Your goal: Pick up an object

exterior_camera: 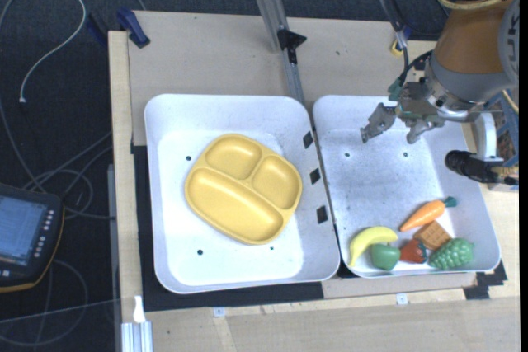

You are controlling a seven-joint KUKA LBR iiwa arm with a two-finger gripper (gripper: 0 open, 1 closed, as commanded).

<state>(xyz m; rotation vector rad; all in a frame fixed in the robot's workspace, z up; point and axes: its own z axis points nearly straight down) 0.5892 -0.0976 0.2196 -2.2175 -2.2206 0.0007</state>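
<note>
Green, red, yellow and orange plastic toy foods are seen clustered in the near corner of the right shallow white bin [363,177]: a curved yellow plastic banana [369,240], a small green plastic apple [384,256] touching it, a red piece [412,252] just beside that, a brown waffle-textured square block [431,236], a bumpy green grape bunch [451,254] and an orange plastic carrot with a green stem [425,214]. The carrot, judged the easiest candidate, lies with its long axis on a diagonal, its green stem end pointing up and right toward the bin's far right wall and its tapered tip down and left toward the banana. In the left shallow white bin [165,177] a yellow plastic divided plate [242,188] is rested, well apart from the toys. Farther back, the two-finger gripper [396,126] of the grey and orange arm is held over the bare speckled floor of the right bin, its fingers [375,124] spread apart with nothing between them. The step in hand is judged to be the approach, with no grasp yet made. A move toward the near corner is called for next, with the fingers turned across the carrot's long axis before descent. Pale wooden tabletop [206,45] is seen beyond both bins.
</note>
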